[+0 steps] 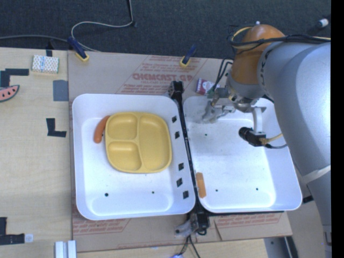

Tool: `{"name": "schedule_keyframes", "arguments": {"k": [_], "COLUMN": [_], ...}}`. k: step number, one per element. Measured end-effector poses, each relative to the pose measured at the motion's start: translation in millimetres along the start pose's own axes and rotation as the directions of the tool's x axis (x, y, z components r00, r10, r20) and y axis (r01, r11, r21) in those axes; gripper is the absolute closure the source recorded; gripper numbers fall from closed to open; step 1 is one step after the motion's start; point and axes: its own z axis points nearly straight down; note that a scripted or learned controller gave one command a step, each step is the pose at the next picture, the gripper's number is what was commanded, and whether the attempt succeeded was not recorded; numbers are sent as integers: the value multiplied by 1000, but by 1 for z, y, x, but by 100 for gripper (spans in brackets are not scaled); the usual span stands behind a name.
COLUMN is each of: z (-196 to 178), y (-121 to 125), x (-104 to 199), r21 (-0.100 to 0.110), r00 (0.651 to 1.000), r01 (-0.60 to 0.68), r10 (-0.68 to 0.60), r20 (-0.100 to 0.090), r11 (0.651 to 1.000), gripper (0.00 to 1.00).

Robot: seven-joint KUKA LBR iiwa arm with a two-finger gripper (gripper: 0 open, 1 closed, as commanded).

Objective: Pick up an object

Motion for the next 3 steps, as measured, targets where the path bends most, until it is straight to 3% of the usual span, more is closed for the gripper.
{"name": "schedule_keyframes", "arguments": {"k": [1, 2, 3], "z": [0, 18, 8], "y": [0, -63, -62], "x": [0, 1, 0], "r21": [0, -2, -5], "r00": [1000, 1000, 1000], "r01": [0, -2, -2], "r10": [0, 2, 2], "r20": [0, 1, 2], "r11": [1000, 1000, 1000], "gripper": [0, 0, 100]}}
